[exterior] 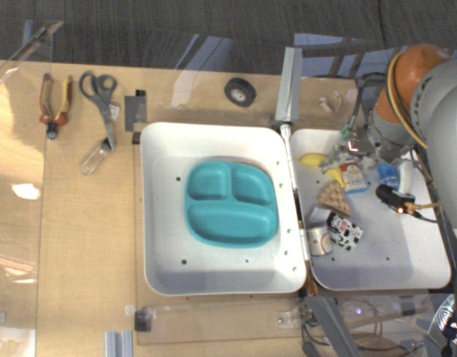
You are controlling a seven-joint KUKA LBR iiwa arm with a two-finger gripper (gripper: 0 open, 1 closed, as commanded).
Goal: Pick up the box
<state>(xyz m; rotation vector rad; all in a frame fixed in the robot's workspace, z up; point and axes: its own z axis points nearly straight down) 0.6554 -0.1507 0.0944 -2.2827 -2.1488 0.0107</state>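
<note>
The box (352, 176) is a small red, white and yellow carton lying in the right bin (406, 259), near its back left. My gripper (354, 146) hangs just behind and above the box, at the end of the grey arm with the orange band (412, 69) that comes in from the right. Whether the gripper touches the box is unclear, since the wrist hides its tip.
Around the box lie a yellow banana-like piece (312, 159), a tan wedge (334, 197), a black-and-white spotted object (346, 231), a small can (319, 241) and a blue item (389, 174). A teal divided plate (231, 203) sits in the left bin (163, 222). Scissors (100, 99), pliers (53, 103) and a tape roll (240, 91) lie on the bench.
</note>
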